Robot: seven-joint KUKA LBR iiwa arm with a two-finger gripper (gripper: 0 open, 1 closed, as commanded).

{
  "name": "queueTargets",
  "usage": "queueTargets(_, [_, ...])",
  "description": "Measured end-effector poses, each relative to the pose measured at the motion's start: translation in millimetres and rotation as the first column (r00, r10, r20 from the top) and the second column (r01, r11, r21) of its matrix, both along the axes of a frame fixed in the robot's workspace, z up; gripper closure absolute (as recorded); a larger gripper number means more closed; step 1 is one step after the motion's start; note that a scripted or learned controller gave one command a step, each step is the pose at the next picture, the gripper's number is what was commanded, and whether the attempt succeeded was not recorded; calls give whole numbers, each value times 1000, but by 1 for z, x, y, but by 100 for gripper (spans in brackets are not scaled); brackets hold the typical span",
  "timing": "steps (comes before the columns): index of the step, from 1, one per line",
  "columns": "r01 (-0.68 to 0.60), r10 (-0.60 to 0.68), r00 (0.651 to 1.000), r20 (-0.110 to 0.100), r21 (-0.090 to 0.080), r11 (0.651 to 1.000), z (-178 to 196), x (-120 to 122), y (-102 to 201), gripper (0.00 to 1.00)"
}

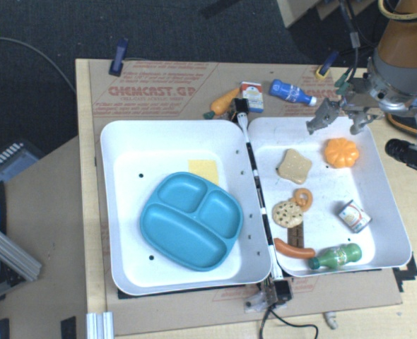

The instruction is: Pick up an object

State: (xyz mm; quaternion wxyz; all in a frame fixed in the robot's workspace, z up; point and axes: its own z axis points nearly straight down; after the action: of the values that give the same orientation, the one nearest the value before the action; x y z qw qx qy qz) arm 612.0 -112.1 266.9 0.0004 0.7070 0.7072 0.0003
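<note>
My gripper (338, 123) hangs over the far edge of the right bin (389, 203), its two grey fingers spread open with nothing between them. Just below it to the right lies an orange pumpkin (341, 152). A slice of bread (294, 166) lies below it to the left. Nearer the front of that bin are a pretzel (302, 198), a cookie (288, 213), a small can (354, 216), a hot dog (293, 248) and a green bottle (336, 256).
The left bin (116, 189) holds a blue divided plate (191, 219) and a yellow cheese slice (203, 169). Behind the bins on the board lie a blue bottle (292, 92), a small carton (251, 96) and a carrot (225, 102).
</note>
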Motion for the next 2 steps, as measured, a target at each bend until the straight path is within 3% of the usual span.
queueTargets(1, [1,-1,1000,-5,1,1000,-167,-44,-5,0])
queueTargets(2, [1,-1,1000,-3,1,1000,-183,-81,13,0])
